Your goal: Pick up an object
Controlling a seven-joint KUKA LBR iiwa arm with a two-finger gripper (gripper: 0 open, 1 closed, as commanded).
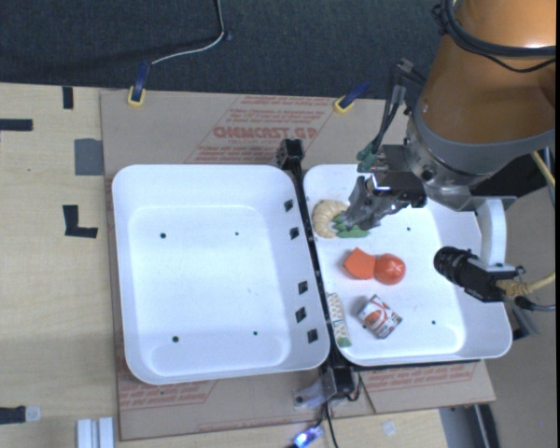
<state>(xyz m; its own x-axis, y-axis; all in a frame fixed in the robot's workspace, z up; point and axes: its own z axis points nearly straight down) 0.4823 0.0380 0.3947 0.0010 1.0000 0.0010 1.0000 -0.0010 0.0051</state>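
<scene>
Nearest the camera, at about five o'clock in the right bin (448, 343), lies one small red-and-white can (380, 317), tipped on its side. At seven o'clock, pressed to that bin's left wall, stands one narrow patterned packet (335, 319), close to the can without touching it. Toward the bin's middle sits one orange wedge (358, 263) touching one round red piece (390, 270) on its right. At three o'clock a black cylindrical fitting (459, 268) on my rig hangs over the right rim.

Farther back, at about ten o'clock in the right bin, rests one pale, curled object (326, 217), with a scrap of green (353, 233) just beside it. My gripper (361, 215) is down at that spot, tips at the pale object's right edge. Whether I am open, closed or gripping anything I cannot tell, since my own body hides that.

To nine o'clock of all this, the left bin (210, 269) lies alongside; that makes two white bins. Beyond them, my orange band (499, 26) and grey arm (476, 143) rise at one o'clock.
</scene>
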